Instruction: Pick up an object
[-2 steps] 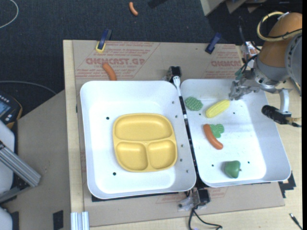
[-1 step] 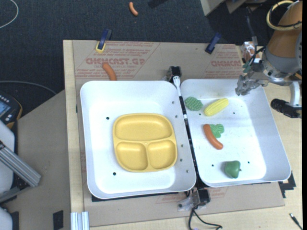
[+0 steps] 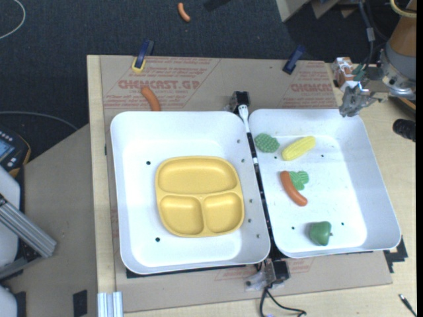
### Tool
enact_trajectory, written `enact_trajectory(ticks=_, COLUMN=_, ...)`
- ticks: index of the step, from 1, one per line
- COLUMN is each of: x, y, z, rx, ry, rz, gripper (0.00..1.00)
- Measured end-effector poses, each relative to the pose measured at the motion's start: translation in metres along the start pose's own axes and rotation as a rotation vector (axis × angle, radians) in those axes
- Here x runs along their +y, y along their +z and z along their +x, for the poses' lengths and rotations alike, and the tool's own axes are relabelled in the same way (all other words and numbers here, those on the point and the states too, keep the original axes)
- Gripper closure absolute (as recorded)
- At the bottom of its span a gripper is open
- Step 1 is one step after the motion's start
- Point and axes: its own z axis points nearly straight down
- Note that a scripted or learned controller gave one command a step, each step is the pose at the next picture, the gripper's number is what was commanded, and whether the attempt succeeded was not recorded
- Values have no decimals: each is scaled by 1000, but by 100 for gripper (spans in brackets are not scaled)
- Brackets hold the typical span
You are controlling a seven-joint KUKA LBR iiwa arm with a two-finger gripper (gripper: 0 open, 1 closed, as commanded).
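The right bin [image 3: 370, 177] holds a yellow corn cob [image 3: 299, 148], a green ridged piece [image 3: 267, 142], an orange carrot with a green top [image 3: 294, 187] and a green pepper [image 3: 320, 233]. My gripper [image 3: 350, 104] hangs over the bin's far right corner, above and right of the corn, with nothing visible between its fingers. A yellow divided plate [image 3: 198, 195] lies in the left bin [image 3: 132, 177].
An orange sausage-shaped toy [image 3: 151, 98] lies on the cardboard behind the left bin, and another [image 3: 184, 11] lies on the dark floor beyond. Clamps [image 3: 141, 57] [image 3: 293, 59] hold the board's far edge. A black bracket [image 3: 240, 102] sits between the bins.
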Motion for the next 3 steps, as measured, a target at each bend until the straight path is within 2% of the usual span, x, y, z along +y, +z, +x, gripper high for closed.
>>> enact_trajectory(ticks=1, x=1, y=-9, z=0, rx=2, ry=-1, rz=4, gripper=100)
enact_trajectory(ticks=2, x=-31, y=1, z=40, rx=6, ry=-3, rz=13, gripper=100)
enact_trajectory(ticks=3, x=-65, y=-11, z=74, rx=6, ry=-3, rz=12, gripper=100)
